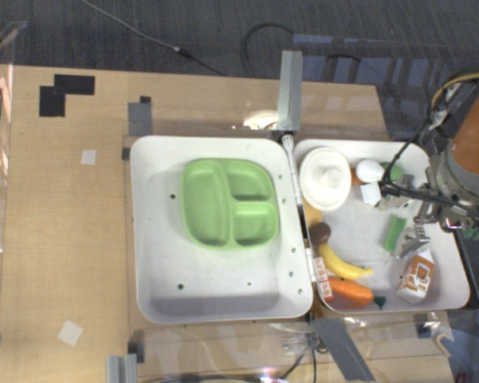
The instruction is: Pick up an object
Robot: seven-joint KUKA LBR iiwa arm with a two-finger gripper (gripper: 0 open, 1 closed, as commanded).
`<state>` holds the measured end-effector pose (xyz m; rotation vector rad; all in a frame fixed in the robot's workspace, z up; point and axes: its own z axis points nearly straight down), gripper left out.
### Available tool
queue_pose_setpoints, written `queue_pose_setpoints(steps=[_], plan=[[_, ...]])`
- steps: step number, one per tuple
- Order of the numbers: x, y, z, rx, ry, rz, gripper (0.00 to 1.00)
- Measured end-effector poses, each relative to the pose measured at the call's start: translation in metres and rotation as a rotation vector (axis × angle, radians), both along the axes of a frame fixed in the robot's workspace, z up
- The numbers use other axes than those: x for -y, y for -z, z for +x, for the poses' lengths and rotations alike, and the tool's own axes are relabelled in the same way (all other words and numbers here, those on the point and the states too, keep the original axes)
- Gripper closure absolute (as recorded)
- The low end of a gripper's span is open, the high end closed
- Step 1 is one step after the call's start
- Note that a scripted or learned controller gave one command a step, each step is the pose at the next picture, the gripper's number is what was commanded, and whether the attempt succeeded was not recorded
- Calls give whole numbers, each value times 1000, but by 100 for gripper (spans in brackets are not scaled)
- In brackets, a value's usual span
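Pale wood counter [64, 238] carries two white bins side by side. At the frame's right edge the arm [471, 154] reaches over the right bin [455, 294], its gripper [416, 234] hanging just above a small carton [416, 279]; whether the fingers are spread cannot be told. That bin holds one carton, one banana [343, 264], one carrot [350, 292], one green block [394, 234] and one white lid [326, 177]. One green divided plate [228, 203] lies in the left bin [156, 214].

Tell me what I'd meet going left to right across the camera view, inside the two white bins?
Green divided plate → brown ball → banana → green block → small carton → gripper.
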<state>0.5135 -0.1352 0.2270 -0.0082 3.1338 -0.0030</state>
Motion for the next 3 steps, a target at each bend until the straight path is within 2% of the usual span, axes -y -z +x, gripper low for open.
queue_pose_setpoints(steps=[1,2,3], plan=[[45,88,36,-8,-101,3,0],[49,138,58,7,-95,-3,0],[-28,137,62,8,-194,0,0]])
